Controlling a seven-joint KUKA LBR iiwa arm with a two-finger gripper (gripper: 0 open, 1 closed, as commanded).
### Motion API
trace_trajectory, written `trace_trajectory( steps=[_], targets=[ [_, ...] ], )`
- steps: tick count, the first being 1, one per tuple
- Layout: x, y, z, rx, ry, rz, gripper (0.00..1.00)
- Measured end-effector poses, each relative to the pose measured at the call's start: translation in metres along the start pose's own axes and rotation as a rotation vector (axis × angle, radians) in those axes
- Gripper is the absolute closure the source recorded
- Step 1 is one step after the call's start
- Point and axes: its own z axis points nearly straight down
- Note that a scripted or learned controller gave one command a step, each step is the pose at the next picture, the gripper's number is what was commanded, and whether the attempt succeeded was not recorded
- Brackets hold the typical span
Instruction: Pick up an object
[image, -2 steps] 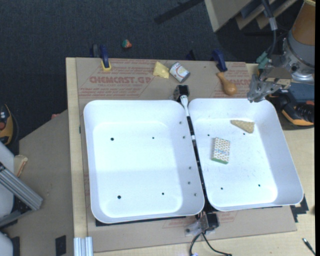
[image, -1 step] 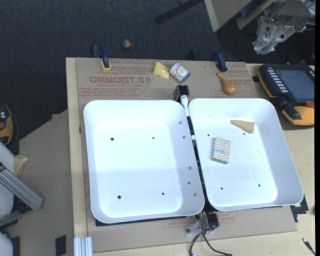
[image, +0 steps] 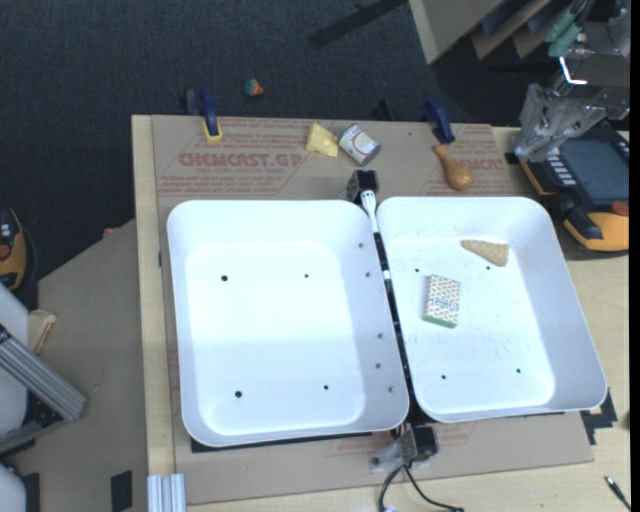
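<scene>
White right bin (image: 560, 300) with patterned sponge (image: 442, 300) and tan wedge (image: 486, 251) unobstructed; claw (image: 548, 125) state indiscernible.

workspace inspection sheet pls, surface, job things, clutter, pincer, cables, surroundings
surface: two white bins, left bin and right bin, side by side on a cardboard sheet
job's things: patterned sponge and tan wedge in the right bin
clutter: yellow piece, small box, wooden pear-shaped object on the cardboard behind the bins
pincer: top right, beyond the bins, carrying nothing
cables: black cable at the front edge
surroundings: dark carpet, blue clamps
</scene>
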Motion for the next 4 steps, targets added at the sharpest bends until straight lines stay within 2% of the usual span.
trace_trajectory(
  steps=[1, 2, 3, 4],
  targets=[
    [0.061, -0.045, 0.003, 0.004, -0.001, -0.003, 1.0],
    [0.169, -0.031, 0.169, 0.019, -0.006, -0.006, 1.0],
    [0.223, 0.038, 0.122, -0.006, 0.001, 0.0, 1.0],
    [0.208, -0.036, 0.03, -0.006, 0.003, 0.001, 1.0]
  ],
)
